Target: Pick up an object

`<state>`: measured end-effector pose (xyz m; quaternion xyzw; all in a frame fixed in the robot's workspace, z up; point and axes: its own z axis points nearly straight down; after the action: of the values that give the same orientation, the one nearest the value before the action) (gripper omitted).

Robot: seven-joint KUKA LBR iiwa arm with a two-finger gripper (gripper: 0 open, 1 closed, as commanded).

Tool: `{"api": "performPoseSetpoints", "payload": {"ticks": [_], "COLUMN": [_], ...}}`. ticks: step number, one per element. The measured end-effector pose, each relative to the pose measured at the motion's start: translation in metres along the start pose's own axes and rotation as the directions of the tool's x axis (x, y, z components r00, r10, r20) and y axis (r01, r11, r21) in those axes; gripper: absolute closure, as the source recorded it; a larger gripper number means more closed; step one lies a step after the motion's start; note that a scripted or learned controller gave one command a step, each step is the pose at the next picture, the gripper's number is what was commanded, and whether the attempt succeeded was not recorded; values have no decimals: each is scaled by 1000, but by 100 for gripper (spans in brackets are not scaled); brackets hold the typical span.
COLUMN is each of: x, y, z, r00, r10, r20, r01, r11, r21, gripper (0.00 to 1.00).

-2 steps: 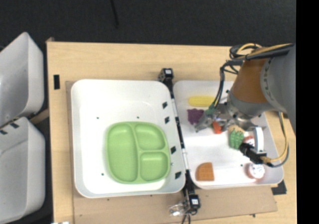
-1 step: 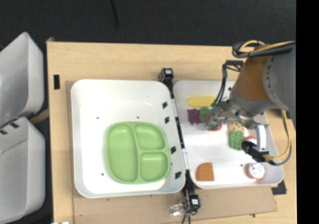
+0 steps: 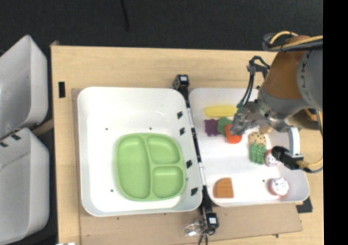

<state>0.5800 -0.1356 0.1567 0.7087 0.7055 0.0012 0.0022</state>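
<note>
The right bin (image 3: 239, 170) holds several small toys. A yellow corn cob (image 3: 219, 111) lies near its far edge, with a purple piece (image 3: 211, 127) and a green piece (image 3: 223, 124) just below it. My gripper (image 3: 237, 128) hangs low over an orange-red piece (image 3: 234, 138), right beside the green one. A cream dotted block (image 3: 259, 140) and a green knobbly toy (image 3: 257, 154) lie to the gripper's right. A brown waffle-like square (image 3: 223, 188) and a small white round thing (image 3: 279, 185) sit near the front edge.
The left bin (image 3: 98, 108) carries a light green divided plate (image 3: 149, 166). Clips line the divider between the bins (image 3: 191, 146). The arm's grey and orange wrist (image 3: 288, 83) looms over the right bin's far right corner.
</note>
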Motion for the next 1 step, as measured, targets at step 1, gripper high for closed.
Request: {"api": "performPoseSetpoints", "payload": {"ticks": [1], "x": [7], "y": [-2], "z": [-60], "r00": [1000], "r10": [-7], "r20": [0], "r01": [7], "r11": [1000], "r21": [-3], "gripper": [100]}}
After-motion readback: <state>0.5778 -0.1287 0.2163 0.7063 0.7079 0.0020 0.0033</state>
